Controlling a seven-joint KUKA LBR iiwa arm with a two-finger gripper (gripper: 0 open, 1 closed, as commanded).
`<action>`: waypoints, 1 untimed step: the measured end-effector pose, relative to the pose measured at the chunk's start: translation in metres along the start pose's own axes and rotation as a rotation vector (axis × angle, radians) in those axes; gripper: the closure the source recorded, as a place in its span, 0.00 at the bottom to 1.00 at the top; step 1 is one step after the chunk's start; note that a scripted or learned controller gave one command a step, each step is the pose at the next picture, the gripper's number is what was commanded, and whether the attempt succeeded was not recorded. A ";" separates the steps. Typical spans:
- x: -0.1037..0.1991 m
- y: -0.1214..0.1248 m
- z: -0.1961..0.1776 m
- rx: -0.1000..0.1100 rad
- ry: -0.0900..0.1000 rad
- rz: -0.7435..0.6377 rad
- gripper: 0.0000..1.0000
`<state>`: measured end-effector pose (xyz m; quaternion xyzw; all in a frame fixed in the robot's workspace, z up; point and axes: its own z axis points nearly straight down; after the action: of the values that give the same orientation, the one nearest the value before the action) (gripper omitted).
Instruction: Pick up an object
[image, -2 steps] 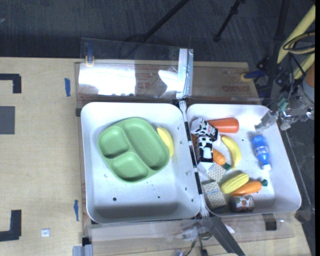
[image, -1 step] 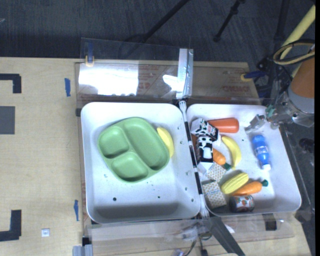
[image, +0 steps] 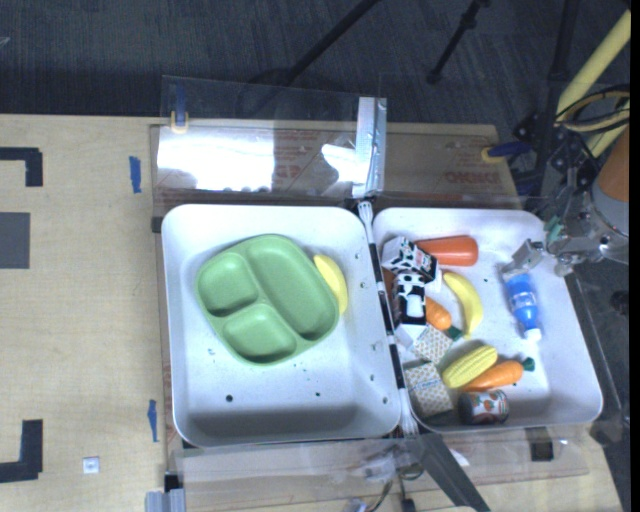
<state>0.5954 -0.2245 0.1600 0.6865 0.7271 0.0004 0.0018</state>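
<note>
Resting: glossy lobed green tray (image: 266, 297), white bin (image: 190, 330).

We note a pale wooden bench (image: 80, 330) with black corner markings (image: 22, 166), 3 blue tape strips (image: 134, 173), dark carpeted floor (image: 200, 40) behind, tripod legs (image: 340, 35) crossing it.

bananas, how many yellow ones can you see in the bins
2: one yellow toy banana in the left bin beside the green divided plate, one yellow toy banana mid right bin. The clutter may hide others.
</note>
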 end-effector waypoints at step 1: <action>0.002 0.006 0.017 -0.024 -0.006 0.000 0.00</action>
<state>0.6015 -0.2223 0.1429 0.6864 0.7271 0.0069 0.0124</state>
